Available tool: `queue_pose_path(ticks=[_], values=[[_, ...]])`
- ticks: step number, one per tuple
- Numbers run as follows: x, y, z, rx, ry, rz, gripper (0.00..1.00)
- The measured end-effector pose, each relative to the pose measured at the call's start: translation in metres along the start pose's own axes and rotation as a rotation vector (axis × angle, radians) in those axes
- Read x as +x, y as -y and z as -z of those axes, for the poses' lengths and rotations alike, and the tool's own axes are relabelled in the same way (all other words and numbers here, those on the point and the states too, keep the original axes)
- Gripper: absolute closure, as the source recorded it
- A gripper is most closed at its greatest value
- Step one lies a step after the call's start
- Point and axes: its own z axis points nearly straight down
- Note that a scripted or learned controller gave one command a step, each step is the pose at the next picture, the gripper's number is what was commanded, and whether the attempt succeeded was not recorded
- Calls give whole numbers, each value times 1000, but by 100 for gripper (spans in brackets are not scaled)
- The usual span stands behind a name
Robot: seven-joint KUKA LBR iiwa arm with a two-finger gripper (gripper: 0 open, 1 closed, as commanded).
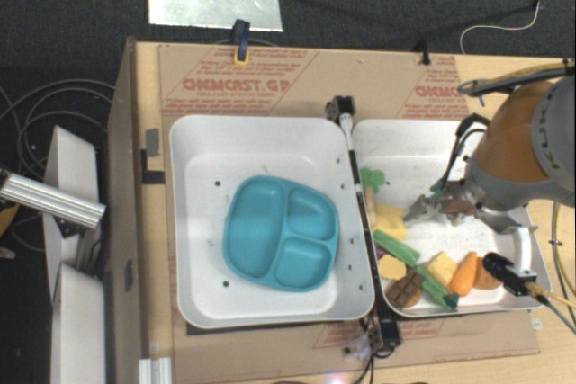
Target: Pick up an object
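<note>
Low over the right bin (423, 135) hangs the claw (430, 207), and I cannot tell whether it is released or clenched. Just below it lie toy foods, likely light, stiff and a bit slick: a yellow piece (390, 218), a green stick (396, 246) best pinched across its narrow middle, and a carrot (463, 274). Left of the claw, the 2nd bin (193, 193) holds a blue divided plate (281, 232).

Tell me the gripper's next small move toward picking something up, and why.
Probably lower straight down. The gripper hangs over the right bin, apparently just above the yellow piece, with nothing seen in its grasp. The toy food lies crowded along the bin's near side, so a short descent would likely reach something.
</note>
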Motion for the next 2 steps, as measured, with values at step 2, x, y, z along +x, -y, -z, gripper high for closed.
queue_pose_path(ticks=[2], values=[[-67, -112, 47, -11, 8, -7, 0]])
